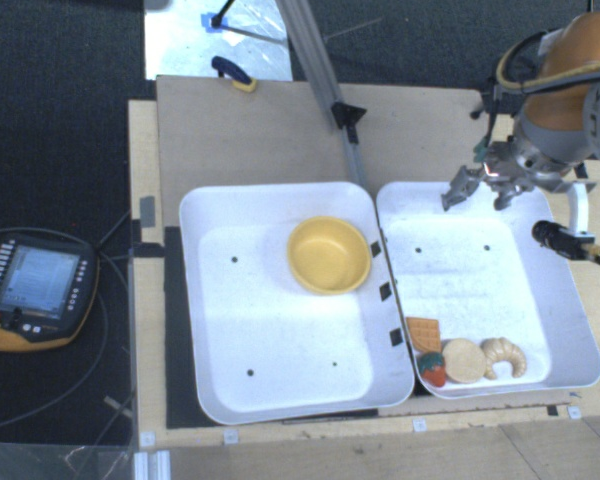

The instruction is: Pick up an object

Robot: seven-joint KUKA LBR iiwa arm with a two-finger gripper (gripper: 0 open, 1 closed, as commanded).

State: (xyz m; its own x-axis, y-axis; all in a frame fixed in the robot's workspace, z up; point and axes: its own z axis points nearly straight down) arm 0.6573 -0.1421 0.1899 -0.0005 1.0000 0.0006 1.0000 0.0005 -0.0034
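My gripper (477,195) hangs over the far edge of the right bin (480,258), its two fingers spread apart with nothing between them. Several toy foods lie at the near end of that bin: a waffle square (423,332), a red strawberry (433,367), a round tan cookie (463,360) and a croissant (504,356). They are well apart from the gripper, toward the near rim. A yellow bowl (328,255) sits in the left bin (240,318) near its far right corner.
A metal pole (315,53) slants across the board behind the bins, ending at a black clamp (347,116). A teach pendant (32,290) lies on the floor at the left. A black part (558,238) sticks out over the right bin's right side.
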